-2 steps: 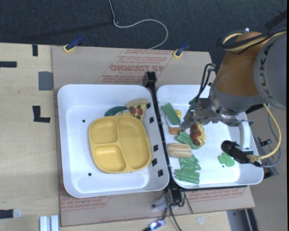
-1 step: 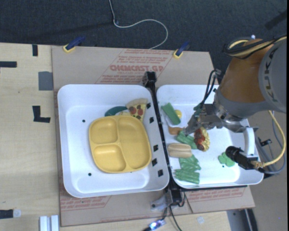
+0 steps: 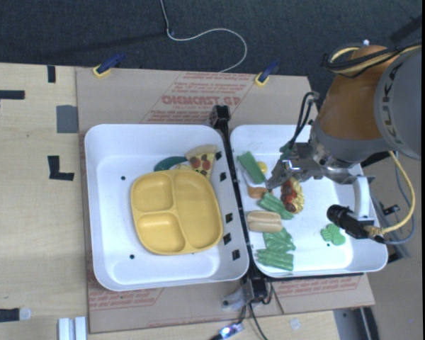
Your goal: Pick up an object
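Right bin (image 3: pixel 361 261) crowded with toy food; gripper (image 3: pixel 282 178) among it, grip unclear.

Arm (image 3: pixel 382 98): bulky grey casing, rounded, showing a broad orange band (image 3: pixel 350 108) just above the wrist. Dark lettering running down the grey shell beside the band, partly cut off. Yellow cable (image 3: pixel 354 52) looping over the top of the band; another yellow cable trailing below the wrist. Hand (image 3: pixel 287 172): small metallic parts, silver and black. Black cylindrical fitting (image 3: pixel 347 222) sticking out below the hand.
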You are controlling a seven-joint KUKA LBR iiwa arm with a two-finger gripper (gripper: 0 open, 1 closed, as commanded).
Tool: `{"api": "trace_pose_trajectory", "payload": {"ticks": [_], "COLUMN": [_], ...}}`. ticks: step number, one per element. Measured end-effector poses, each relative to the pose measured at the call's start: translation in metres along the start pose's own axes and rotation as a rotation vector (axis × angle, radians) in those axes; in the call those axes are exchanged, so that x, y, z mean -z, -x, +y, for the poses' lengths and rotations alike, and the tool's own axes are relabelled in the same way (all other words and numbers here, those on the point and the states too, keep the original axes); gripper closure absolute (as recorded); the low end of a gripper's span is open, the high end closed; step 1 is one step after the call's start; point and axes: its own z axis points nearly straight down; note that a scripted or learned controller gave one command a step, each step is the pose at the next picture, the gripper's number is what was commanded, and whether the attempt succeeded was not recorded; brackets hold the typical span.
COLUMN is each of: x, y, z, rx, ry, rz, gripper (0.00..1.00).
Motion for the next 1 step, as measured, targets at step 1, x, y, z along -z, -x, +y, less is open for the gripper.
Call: {"api": "trace_pose_trajectory", "payload": {"ticks": [1], "x": [-0.0051], "y": [0.0093], "z": [-0.0149], "rx": [-0.003], "ry": [-0.003], "rz": [-0.001], "gripper": [1.0]}}
